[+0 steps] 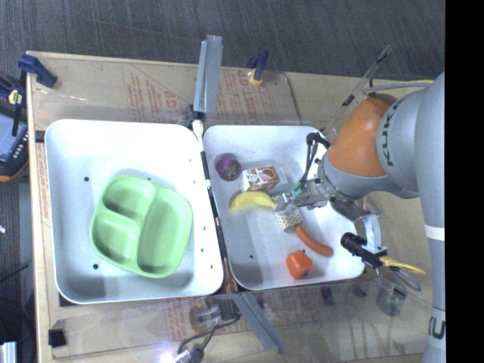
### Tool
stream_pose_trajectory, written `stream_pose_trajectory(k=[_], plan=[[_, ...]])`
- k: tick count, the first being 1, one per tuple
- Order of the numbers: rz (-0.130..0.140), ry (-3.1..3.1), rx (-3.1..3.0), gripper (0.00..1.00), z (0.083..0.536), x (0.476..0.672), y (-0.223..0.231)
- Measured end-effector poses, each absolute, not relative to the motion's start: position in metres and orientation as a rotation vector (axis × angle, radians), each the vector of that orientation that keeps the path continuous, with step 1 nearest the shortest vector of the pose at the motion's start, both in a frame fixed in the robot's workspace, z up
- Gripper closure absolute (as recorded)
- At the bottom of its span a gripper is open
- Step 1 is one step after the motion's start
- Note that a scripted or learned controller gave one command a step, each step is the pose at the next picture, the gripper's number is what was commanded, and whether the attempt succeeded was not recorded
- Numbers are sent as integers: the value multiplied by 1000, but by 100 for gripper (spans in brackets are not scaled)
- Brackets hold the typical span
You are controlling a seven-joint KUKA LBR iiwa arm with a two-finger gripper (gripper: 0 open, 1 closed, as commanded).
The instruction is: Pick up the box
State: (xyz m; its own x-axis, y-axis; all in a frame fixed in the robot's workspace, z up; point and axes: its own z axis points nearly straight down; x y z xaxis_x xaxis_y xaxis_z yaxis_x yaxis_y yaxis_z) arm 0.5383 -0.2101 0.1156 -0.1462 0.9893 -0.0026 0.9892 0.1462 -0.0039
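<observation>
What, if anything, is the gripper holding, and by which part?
It cannot be told. The gripper sits low in the right bin, between the banana and the box.

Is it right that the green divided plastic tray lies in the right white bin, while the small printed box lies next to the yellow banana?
Not quite. The camera view shows the green divided plastic tray in the left white bin, not the right one. The rest holds: the small printed box lies next to the yellow banana, in the right white bin.
</observation>
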Motion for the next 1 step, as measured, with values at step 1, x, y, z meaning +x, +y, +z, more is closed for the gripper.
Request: stream_pose_trajectory(k=[1], plan=[[1,-2721,-1572,100,237,552,-175]])
